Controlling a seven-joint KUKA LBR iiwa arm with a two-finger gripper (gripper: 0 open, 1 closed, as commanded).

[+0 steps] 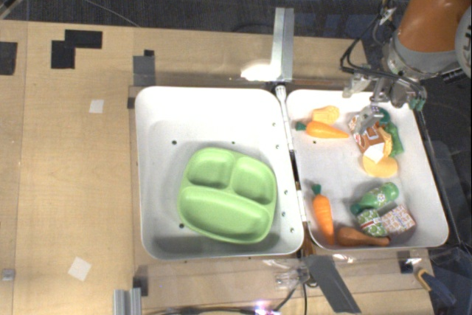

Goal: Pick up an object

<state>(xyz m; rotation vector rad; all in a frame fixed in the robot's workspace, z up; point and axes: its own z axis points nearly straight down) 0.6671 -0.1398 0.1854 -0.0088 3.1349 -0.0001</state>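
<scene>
The claw (372, 116) is hanging low over the far end of the right bin (436, 197), its tips reaching down to the orange-and-white packet (374, 142) lying there; whether they are apart or together I cannot tell. The approach-and-grasp step is seemingly under way. A carrot (327, 130) is lying just beside, so the next move is calling for a clean closure on the packet alone, then a straight lift.

Left bin (151, 158): green tray (227, 194) fills mid; free strip along top & left walls.
Right bin (435, 181): crowded top & bottom-right; carrot (322, 209) near divider; open floor at mid-left.
Tabletop (66, 181): left side bare.
</scene>
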